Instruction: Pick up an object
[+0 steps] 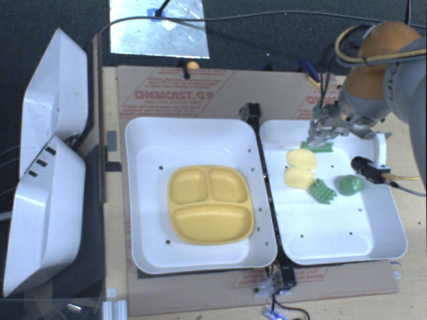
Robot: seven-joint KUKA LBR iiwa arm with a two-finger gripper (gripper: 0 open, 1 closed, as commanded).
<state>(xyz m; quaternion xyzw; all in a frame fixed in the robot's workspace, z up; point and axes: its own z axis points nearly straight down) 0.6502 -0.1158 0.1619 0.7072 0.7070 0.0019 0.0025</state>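
- White plastic is lying furthest left: the left bin point(143, 179), shallow, is sitting on the bench and touching its neighbour along the middle seam.
- A yellow tray point(211, 203) with three compartments is resting flat near the middle of that bin, its compartments holding nothing.
- The right bin point(347, 239) is sitting just beside it, and my objects are all lying in its upper half.
- Two yellow pieces are lying near the bin's left wall: the upper yellow piece point(301, 158) and the lower yellow piece point(299, 177), touching or nearly touching each other.
- A knobbly green toy point(323, 191) is lying just below and right of the lower yellow piece.
- A flat green strip point(319, 147) is lying above the upper yellow piece, right under my tool.
- My gripper point(322, 131) is hanging over the bin's upper edge, close above that green strip; I cannot tell how it is set, nor whether it is touching the strip.
- A round green object point(349, 185) is lying further right, beside a black part of my arm.
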